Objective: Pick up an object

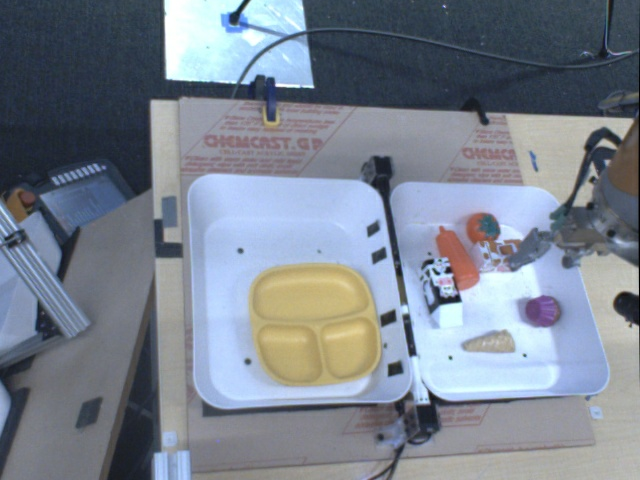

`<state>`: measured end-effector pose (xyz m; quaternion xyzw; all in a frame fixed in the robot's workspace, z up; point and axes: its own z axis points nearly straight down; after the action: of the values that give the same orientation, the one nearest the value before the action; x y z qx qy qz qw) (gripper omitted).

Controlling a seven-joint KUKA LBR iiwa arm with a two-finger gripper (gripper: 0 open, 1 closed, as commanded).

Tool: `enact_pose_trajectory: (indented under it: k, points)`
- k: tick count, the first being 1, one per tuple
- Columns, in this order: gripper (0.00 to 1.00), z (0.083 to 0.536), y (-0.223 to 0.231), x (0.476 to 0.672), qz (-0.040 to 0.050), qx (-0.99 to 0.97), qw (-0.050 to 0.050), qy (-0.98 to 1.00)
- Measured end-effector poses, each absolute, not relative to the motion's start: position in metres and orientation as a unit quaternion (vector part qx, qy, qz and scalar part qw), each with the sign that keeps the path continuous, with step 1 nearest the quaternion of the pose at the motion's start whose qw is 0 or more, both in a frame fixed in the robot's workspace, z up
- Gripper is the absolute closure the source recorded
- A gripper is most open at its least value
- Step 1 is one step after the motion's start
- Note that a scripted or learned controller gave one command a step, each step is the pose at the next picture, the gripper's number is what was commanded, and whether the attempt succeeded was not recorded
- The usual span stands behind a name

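Observation:
The right bin (580,368) holds several small toys. An orange bottle (456,257) lies beside a black-and-white cow-print carton (440,288). An orange round fruit with a green top (483,226) sits toward the back. A small white-and-red item (492,254) lies just left of my gripper (522,255), which reaches in low from the right over the bin's right half. A purple cup-like toy (542,311) and a tan cone (489,342) lie nearer the front, below the gripper. Nothing visibly hangs from the gripper.
The left bin (215,258) carries a yellow divided plate (313,323). A black hinge strip (392,268) runs between the bins. Cardboard lies under both bins. A grey device (80,193) and a metal rail (35,268) sit at far left.

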<state>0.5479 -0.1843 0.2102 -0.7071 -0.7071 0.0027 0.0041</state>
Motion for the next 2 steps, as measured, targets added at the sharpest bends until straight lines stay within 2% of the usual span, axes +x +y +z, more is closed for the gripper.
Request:
enact_pose_trajectory:
  k: [1, 2]
  points:
    - [0.0, 0.216, -0.184, 0.551, -0.0002, -0.706, 0.0, -0.708]
    - [0.0, 0.155, -0.177, 0.552, 0.0005, -0.706, 0.001, -0.708]
